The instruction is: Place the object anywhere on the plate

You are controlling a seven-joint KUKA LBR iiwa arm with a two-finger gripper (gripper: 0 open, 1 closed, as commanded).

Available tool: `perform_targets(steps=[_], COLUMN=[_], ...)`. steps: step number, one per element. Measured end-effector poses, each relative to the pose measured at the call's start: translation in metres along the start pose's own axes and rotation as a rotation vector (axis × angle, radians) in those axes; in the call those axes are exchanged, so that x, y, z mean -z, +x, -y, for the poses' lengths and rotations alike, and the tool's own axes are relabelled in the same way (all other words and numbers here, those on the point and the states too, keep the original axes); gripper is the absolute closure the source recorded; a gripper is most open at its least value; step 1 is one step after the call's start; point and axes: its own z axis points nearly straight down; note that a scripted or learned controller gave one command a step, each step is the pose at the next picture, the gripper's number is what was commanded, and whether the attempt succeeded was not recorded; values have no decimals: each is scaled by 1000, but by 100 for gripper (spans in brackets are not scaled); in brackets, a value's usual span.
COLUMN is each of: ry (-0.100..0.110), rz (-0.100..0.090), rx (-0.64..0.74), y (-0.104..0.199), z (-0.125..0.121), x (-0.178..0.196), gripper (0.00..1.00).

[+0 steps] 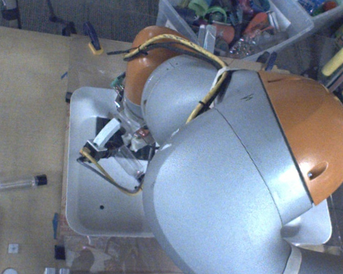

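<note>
My grey and orange arm (235,173) covers most of the view and reaches down into the left white bin (80,209). The gripper (133,154) hangs low over the middle of that bin, close to its floor. The wrist and the big arm links hide the bin's right half and all of the other bin. I see no plate and no object at the gripper.
A clear vial with a black cap (20,181) lies on the bench left of the bin. A small dark speck (101,206) sits on the bin floor near its front. A tub of colourful items (238,13) stands at the back. Small bits (59,252) lie near the front edge.
</note>
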Motion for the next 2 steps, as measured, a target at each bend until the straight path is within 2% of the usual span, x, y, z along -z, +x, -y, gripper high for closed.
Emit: perform_targets(steps=[1, 2], ry=[4, 4], rz=[6, 2], rx=[366, -59], y=[7, 22], z=[-6, -20], x=[87, 0], gripper=[100, 100])
